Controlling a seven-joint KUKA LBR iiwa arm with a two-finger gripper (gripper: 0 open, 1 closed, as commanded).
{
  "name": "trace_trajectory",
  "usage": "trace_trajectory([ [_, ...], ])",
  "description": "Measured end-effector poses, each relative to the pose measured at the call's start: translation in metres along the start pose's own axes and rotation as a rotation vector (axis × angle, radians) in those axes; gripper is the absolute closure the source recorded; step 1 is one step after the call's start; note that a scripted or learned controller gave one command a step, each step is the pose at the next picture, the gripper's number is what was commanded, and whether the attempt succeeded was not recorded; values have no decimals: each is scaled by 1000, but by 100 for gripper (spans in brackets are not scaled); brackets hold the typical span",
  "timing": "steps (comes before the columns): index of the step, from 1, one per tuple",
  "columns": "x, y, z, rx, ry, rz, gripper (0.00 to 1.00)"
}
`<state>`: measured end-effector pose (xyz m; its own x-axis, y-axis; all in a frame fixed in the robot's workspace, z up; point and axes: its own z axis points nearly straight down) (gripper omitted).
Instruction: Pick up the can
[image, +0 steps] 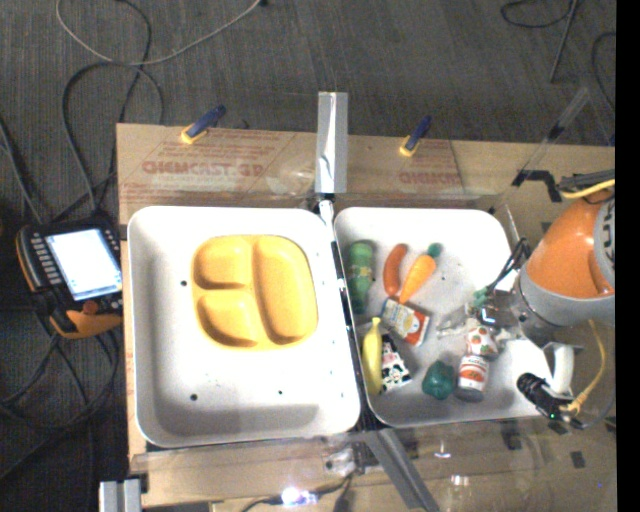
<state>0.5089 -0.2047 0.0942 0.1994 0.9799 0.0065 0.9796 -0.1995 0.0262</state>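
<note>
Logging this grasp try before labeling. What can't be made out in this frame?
- Gripper: camera view, small and blurred among clutter; finger state unreadable.
- Can: label too small to read; whether it is touched is unclear.
- Arm: cut off by the right edge.
- Small carton: print too blurred to read.

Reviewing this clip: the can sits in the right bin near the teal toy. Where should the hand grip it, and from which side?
Grip the can across its round body, coming straight down from above. It seems to stand upright with its top showing, so the curved sides are open to a pinch. The teal toy crowds its left side and another small can sits just behind, so probably close the fingers along the diagonal that avoids both.
</note>
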Motion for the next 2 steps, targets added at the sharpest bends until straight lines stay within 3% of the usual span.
trace_trajectory([
  [1, -5, -2, -5, 8, -6, 7, 100],
  [2, -9, 13, -76, 31, -13, 272, 100],
])
